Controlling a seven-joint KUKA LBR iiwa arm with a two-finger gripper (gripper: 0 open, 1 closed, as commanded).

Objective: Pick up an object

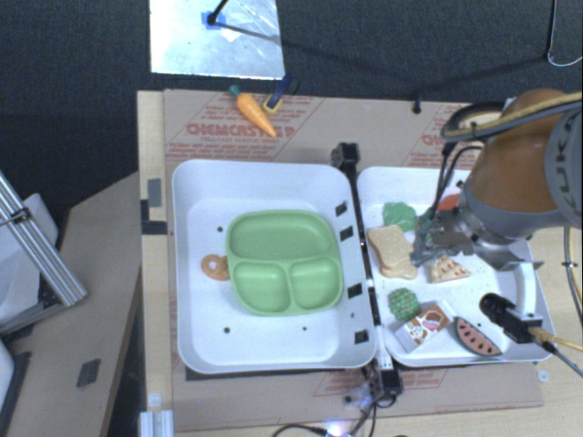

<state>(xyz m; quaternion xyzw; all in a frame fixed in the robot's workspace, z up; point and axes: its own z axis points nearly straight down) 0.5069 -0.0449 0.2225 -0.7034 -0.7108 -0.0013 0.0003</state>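
The right bin (pixel 537 349) holds several toy foods. A tan bread slice (pixel 391 249) lies at its left side, with a green leafy piece (pixel 399 214) behind it. A pale pizza-like wedge (pixel 446 269) lies in the middle. Toward the front are a small green broccoli (pixel 404 300), a small printed box (pixel 424 325) and a watermelon slice (pixel 476 336). My gripper (pixel 430 244) hangs low over this bin, between the bread slice and the wedge, close to both. I see nothing held in it.
The left bin (pixel 196 198) holds a green divided plate (pixel 282 260) and a small orange ring (pixel 215 267) beside it. A toy carrot (pixel 255 114) lies on the cardboard behind the bins. A black divider (pixel 357 244) runs between the bins.
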